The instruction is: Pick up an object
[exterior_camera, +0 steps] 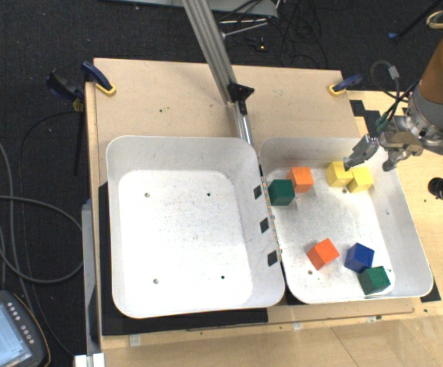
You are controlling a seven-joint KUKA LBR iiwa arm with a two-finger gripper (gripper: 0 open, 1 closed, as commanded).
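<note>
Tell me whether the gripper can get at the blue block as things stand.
Probably yes. The blue block lies uncovered in the right bin, though a green block touches its near corner and may crowd one finger. The gripper hangs open above the yellow blocks.
</note>
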